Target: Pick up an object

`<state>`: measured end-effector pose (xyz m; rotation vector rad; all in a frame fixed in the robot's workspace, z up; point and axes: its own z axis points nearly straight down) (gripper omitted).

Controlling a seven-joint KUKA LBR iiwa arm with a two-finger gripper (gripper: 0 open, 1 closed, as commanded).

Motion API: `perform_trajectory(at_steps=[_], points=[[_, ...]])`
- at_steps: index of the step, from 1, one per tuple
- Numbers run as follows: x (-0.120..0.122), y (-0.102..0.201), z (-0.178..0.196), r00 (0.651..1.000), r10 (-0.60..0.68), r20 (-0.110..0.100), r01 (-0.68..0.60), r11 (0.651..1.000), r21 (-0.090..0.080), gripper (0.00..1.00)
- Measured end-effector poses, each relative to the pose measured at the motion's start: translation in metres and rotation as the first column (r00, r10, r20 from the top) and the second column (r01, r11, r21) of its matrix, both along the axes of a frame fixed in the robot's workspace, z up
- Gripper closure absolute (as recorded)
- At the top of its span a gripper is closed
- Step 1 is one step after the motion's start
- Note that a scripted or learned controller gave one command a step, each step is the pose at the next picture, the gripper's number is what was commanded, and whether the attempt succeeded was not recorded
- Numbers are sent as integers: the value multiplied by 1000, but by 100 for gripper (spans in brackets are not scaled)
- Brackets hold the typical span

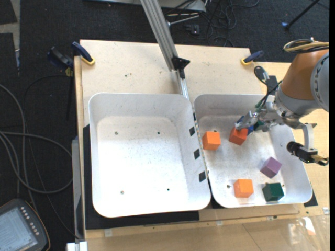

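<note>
Two shallow white bins stand side by side on the bench: the left bin [104, 140] and the right bin [220, 106]. Five blocks are counted, all in the right bin. Orange blocks, two: one [212, 140] near the divider, one [243, 187] toward the front. Red-orange block [238, 136], one (partly covered by the gripper [246, 125], of which there is one). Purple block [271, 167], one. Dark green block [273, 191], one. Clamps at the bench's rear corners, two: left [82, 53] and right [252, 57].
</note>
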<state>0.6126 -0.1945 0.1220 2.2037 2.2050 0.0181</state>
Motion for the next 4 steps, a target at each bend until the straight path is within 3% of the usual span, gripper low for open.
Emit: perform_trajectory(at_steps=[1,2,3,4], points=[[1,0,9,1000,0,3,0,1000,0,100],[0,5,72,1000,3,-18,-3,1000,6,100],[1,4,99,1000,3,-20,-2,1000,7,100],[-9,65,97,1000,8,-26,-7,1000,11,100]])
